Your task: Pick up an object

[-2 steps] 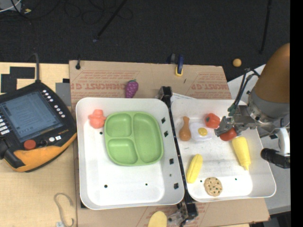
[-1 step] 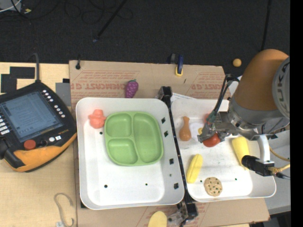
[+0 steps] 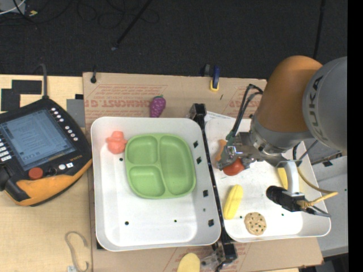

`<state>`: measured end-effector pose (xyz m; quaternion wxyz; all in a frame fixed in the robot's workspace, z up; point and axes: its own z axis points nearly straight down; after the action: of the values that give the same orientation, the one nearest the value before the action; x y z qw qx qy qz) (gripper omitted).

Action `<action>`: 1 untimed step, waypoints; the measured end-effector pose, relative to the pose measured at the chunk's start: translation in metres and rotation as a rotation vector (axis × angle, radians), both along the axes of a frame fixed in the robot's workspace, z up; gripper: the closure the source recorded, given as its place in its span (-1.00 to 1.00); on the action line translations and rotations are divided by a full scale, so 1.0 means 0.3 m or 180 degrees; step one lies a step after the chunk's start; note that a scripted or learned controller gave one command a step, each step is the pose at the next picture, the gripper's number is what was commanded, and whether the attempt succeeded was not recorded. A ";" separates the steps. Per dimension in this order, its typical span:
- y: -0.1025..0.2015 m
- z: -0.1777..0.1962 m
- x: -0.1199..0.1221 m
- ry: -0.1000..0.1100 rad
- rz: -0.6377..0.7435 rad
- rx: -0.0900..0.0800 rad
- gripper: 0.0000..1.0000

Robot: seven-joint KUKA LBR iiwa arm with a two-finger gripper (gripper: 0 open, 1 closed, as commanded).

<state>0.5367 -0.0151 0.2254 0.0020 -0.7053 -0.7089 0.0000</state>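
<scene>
My gripper (image 3: 233,156) hangs low over the left side of the right bin (image 3: 317,226). A red rounded object (image 3: 232,167) lies right under its tip, partly covered by it, and I cannot see whether they touch. An orange bit (image 3: 222,147) shows just left of the gripper. Nearer the front of the same bin lie a yellow corn-like piece (image 3: 232,201) and a round cookie (image 3: 255,223). A yellow banana-like piece (image 3: 282,178) lies to the right, partly hidden by the arm.
The left bin (image 3: 108,220) holds a green divided plate (image 3: 160,166) and a pink toy (image 3: 115,142) at its back left. A purple grape toy (image 3: 157,105) lies behind the bins, a yellow object (image 3: 189,262) in front. A teach pendant (image 3: 37,146) sits at far left.
</scene>
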 end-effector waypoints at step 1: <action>0.195 0.028 -0.035 0.0001 -0.0001 0.0000 1.00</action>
<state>0.5263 0.0433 0.2338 0.0021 -0.7054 -0.7088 0.0001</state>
